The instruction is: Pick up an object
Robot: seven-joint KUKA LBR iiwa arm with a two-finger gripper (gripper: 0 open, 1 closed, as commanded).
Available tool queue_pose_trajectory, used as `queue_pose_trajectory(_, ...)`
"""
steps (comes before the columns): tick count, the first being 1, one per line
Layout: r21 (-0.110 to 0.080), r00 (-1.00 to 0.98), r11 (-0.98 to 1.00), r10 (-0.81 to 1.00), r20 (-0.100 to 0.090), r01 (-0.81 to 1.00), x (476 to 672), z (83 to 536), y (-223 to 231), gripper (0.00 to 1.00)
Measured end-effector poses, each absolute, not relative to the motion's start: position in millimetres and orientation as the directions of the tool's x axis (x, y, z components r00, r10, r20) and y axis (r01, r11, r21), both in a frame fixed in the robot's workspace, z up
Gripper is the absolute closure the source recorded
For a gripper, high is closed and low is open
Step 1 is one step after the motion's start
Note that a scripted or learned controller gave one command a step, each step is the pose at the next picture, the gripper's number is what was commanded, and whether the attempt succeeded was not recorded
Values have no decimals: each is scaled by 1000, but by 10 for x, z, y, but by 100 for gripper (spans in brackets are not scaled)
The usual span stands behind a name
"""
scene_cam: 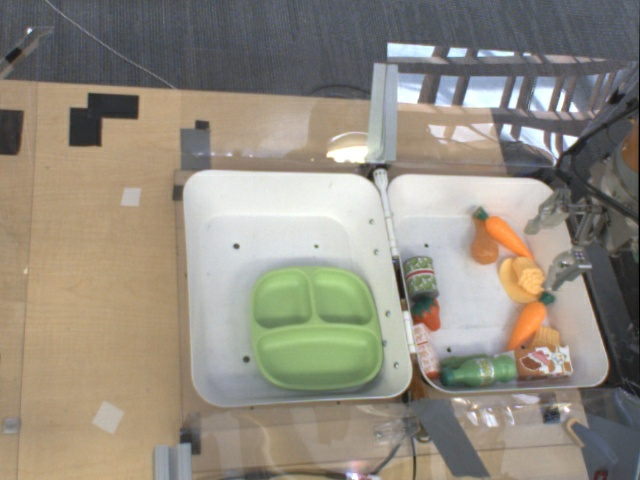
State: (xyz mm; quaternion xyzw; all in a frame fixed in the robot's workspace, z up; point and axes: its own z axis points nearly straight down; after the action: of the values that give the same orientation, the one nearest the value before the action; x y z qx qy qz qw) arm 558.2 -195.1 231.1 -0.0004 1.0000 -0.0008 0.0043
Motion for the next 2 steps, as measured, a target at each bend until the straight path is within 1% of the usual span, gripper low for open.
queue_pose_trajectory(1,-3,-990,990,-138,-11,-138,5918,977,-1792,0)
queue_pose_trajectory(2,-2,-981,982,-191,-13,-191,6148,891,-1328,0)
